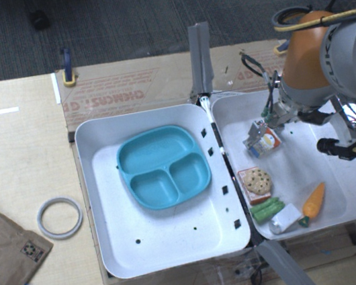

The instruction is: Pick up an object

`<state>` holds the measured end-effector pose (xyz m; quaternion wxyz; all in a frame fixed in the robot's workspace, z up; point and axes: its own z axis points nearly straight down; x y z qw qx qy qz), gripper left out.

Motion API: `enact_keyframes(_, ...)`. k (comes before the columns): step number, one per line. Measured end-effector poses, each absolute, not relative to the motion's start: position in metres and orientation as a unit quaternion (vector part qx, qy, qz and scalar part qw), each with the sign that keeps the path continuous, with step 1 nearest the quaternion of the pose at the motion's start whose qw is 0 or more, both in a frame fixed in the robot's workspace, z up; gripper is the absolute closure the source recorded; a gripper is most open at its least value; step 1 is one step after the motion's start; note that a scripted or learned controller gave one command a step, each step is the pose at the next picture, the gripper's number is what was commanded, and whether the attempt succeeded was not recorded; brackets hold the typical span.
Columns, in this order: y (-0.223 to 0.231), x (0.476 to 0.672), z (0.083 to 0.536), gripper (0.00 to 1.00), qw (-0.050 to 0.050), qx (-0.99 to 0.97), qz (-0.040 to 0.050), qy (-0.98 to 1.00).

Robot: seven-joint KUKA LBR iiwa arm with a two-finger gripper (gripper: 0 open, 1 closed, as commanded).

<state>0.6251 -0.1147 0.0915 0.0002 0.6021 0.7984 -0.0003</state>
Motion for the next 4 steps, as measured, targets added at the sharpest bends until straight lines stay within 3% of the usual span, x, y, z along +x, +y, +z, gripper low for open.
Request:
enact_keyframes(1,-0.105,0.614,0.092,0.0,0.0,0.612,-0.0006,0.791)
enact_keyframes(2,-0.106,0.614,0.101,1.0,0.0,0.613,-0.0006,0.79)
enact_keyframes(3,-0.123,0.65,0.132,1.0,0.002,0.543,-0.0002,0.84)
enact_keyframes(4,-0.064,0.659,0.192,1.0,0.001,0.694,-0.0005,0.72)
